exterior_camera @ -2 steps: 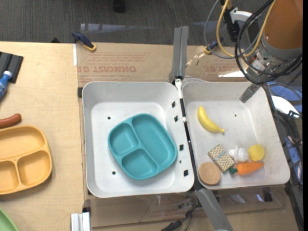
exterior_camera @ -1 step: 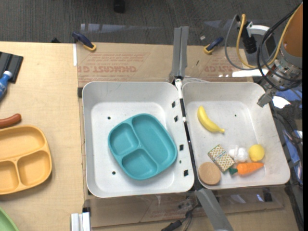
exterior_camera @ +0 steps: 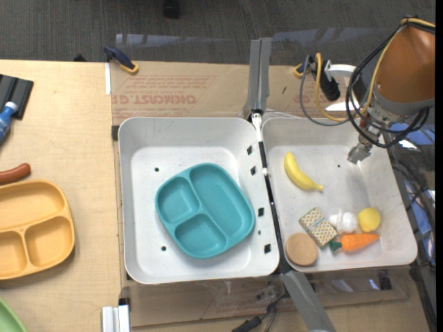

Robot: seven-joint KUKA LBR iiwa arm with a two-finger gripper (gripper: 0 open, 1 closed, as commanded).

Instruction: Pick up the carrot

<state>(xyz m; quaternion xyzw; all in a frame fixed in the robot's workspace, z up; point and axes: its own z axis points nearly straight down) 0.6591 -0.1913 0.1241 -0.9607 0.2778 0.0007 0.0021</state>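
- The carrot (exterior_camera: 358, 241) lies on its side near the front edge of the right bin (exterior_camera: 408, 254), its green top pointing left toward a round tan disc (exterior_camera: 302, 249).
- Just above the carrot sit a yellow ball (exterior_camera: 369, 218) and a small white lump (exterior_camera: 344, 220); a patterned packet (exterior_camera: 318, 226) lies tilted to their left, near the disc.
- A banana (exterior_camera: 299, 172) rests farther back in the same bin — well apart from the carrot.
- The claw (exterior_camera: 358, 154) hangs below the arm's orange band (exterior_camera: 407, 64) over the back right part of the right bin, well apart from the carrot; it is too small and dark to tell whether it is spread or closed.
- The left bin (exterior_camera: 138, 254) holds a teal divided plate (exterior_camera: 203, 209).
- On the table (exterior_camera: 62, 116) to the left sits an orange divided tray (exterior_camera: 31, 230).
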